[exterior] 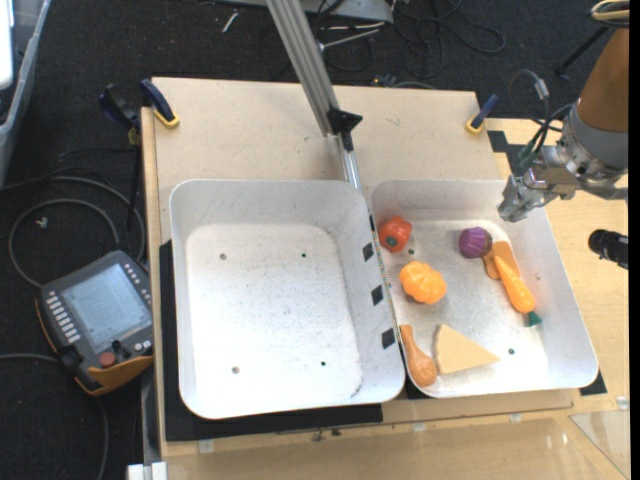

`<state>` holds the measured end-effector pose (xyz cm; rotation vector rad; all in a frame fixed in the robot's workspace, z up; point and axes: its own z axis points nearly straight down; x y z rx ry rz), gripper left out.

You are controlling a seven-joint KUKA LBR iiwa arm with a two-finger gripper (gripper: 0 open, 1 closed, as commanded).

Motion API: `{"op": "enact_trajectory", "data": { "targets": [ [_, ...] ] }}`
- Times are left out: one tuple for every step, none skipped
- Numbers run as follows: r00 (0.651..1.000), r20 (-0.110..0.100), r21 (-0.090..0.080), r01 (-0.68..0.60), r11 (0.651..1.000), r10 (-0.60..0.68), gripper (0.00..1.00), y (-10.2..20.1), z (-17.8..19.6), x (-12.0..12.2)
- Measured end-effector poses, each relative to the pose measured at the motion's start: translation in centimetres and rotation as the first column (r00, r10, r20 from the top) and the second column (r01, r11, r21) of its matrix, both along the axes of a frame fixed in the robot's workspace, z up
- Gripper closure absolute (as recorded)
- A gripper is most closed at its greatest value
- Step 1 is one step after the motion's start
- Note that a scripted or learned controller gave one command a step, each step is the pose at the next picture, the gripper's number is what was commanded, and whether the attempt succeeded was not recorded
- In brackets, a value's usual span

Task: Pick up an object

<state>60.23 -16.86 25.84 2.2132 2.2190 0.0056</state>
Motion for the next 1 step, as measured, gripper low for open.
{"op": "enact_trajectory", "data": {
  "targets": [
    [1.0, -0.005, 0.004, -0.006, 1.0, 0.006, 1.0, 5.41, 0.69, 1.03]
  ]
}}
